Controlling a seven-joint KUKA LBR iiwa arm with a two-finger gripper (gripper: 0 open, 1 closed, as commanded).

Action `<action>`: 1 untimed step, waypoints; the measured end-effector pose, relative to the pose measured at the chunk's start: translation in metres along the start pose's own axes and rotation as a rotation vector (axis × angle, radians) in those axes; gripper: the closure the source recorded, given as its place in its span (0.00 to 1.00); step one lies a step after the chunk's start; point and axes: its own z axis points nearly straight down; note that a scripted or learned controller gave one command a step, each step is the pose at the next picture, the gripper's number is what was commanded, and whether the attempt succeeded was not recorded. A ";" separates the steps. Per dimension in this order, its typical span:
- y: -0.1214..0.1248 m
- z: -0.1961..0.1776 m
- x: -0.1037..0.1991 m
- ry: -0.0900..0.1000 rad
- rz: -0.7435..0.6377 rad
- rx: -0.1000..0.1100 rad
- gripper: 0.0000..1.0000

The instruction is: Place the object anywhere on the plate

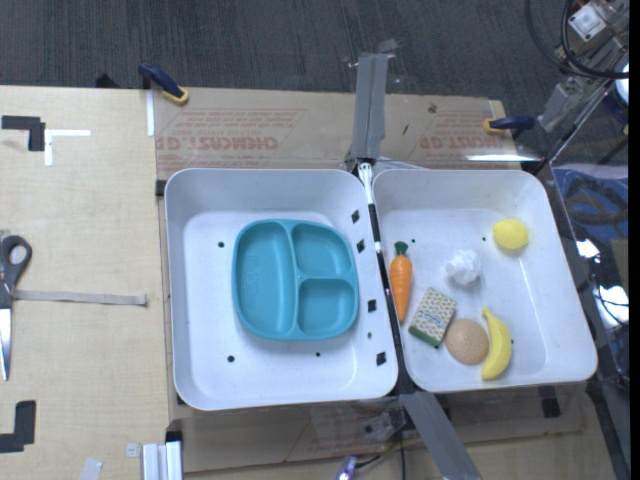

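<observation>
We log a teal three-compartment plastic plate [296, 279] in the left white bin [190, 298], nothing resting on it. Right of the plate, in the right white bin [560, 268]: an orange toy carrot with green top [401, 278] nearest the plate; beyond it a speckled sponge block [433, 317], a tan round bun [467, 342], a yellow banana [496, 344], a crumpled white wad [463, 267], and a yellow lemon [510, 234] farthest off. We cannot tell the gripper's state.
</observation>
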 end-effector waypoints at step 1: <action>0.001 0.069 -0.001 -0.003 -0.453 -0.005 1.00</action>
